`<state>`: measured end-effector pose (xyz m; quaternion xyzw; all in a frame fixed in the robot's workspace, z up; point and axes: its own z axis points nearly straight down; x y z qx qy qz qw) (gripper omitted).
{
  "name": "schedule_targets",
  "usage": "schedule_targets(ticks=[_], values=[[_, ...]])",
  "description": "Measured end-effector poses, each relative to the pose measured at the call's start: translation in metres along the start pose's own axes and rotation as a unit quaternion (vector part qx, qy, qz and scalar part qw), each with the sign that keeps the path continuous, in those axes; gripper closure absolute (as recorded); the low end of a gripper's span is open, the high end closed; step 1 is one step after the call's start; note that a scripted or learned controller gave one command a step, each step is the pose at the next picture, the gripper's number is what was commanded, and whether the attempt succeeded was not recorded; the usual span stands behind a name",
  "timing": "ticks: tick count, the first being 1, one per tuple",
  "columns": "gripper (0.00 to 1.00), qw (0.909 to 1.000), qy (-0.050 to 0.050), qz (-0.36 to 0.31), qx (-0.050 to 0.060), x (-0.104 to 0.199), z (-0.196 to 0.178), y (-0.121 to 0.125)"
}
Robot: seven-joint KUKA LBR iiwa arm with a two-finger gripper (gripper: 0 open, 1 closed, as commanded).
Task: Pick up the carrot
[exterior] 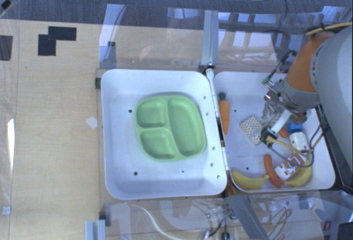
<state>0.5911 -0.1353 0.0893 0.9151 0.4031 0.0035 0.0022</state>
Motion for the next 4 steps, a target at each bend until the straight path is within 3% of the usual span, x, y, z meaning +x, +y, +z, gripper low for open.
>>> schedule_targets(ticks=[1,2,3,4], values=[[1.0,0.9996,-0.001,-0.03,0.002,0.019,-0.039,0.044],[1.0,0.9985,-0.002,0.055,0.003,-0.052,-0.073,0.031],[1.0,0.9792,-0.002,0.203,0.002,-0.064,-0.14,-0.008],[1.0,0.9527,-0.002,0.304,0.002,-0.092,-0.127,0.002]])
